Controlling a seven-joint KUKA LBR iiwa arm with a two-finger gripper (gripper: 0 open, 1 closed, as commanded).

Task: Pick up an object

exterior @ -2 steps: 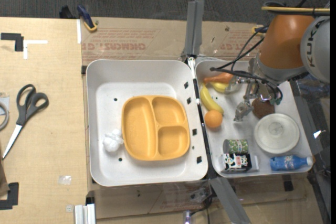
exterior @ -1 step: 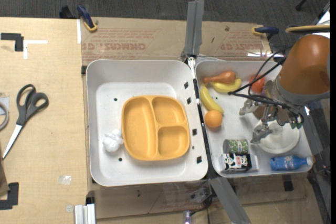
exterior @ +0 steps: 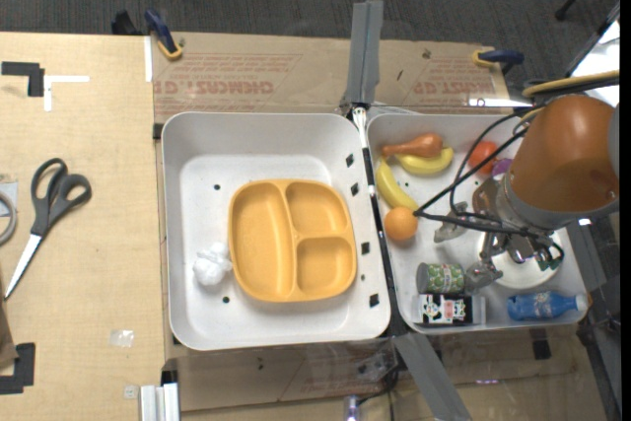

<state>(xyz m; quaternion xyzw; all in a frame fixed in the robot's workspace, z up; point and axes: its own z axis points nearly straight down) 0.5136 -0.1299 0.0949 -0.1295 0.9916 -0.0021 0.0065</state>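
My gripper [exterior: 490, 263] hangs low in the right bin [exterior: 426, 119], under the arm's orange band [exterior: 567, 156], which hides part of it. Just to its left lies a green-labelled can [exterior: 441, 277] on its side, close to the gripper's metal tip. A black-and-white carton [exterior: 446, 310] lies at the front wall, with a blue bottle [exterior: 544, 307] to its right. An orange [exterior: 400, 225] sits by the left wall. Two bananas [exterior: 392, 185] [exterior: 431, 162] and a toy drumstick [exterior: 414, 148] lie at the back, beside a red item [exterior: 482, 154].
The left bin [exterior: 177, 212] holds a yellow divided plate [exterior: 293, 239] and a small crumpled white object [exterior: 210, 263]. Scissors [exterior: 49, 202] lie on the bench far left. Black cables loop around the wrist above the right bin.
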